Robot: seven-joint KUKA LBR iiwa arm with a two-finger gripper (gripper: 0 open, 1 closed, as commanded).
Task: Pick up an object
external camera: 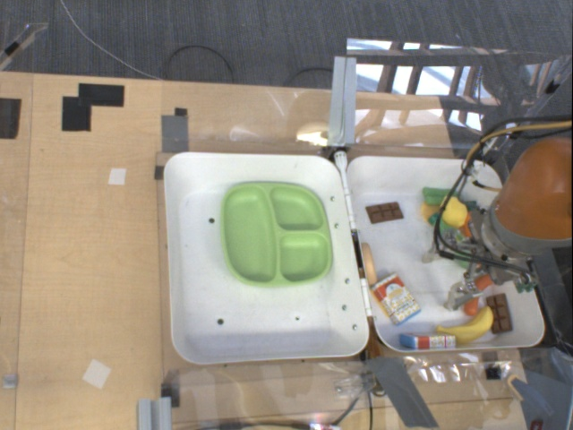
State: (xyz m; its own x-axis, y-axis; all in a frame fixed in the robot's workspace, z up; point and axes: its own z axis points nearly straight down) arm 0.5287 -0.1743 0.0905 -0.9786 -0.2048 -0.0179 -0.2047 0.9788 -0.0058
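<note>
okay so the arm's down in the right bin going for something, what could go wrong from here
The gripper sits low among crowded items: a banana, a brown bar and something orange. It could grab two at once or knock one aside. The cables hang close to the yellow toy and might drag it.

The left bin [192, 325] sits on the table [81, 267]. A green divided plate [276, 233] lies inside it. Black markings [89, 104] appear on the table beyond the bin's far left corner.
</note>
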